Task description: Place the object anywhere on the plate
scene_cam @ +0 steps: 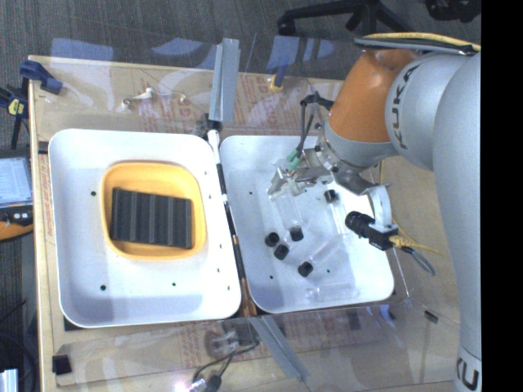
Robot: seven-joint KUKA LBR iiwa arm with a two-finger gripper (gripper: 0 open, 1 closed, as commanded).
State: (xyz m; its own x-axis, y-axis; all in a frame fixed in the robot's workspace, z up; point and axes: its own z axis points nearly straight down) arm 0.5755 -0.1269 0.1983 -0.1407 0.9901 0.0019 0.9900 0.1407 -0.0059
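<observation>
Evidently at the pick stage. Small black pieces [282, 251], taken as the candidate objects, loose near the middle of the right bin [253, 186], well apart from the yellow plate [151, 171] in the left bin [73, 260]. Plate centre already covered by a black ridged block [151, 217]. Gripper [301, 174] just beyond the pieces, toward the far side of the right bin, under the arm [425, 113]; grip state not discernible, nothing seen held. Next move, as judged: descend onto one piece, close, lift, carry left across the dividing rims, release over the plate.
</observation>
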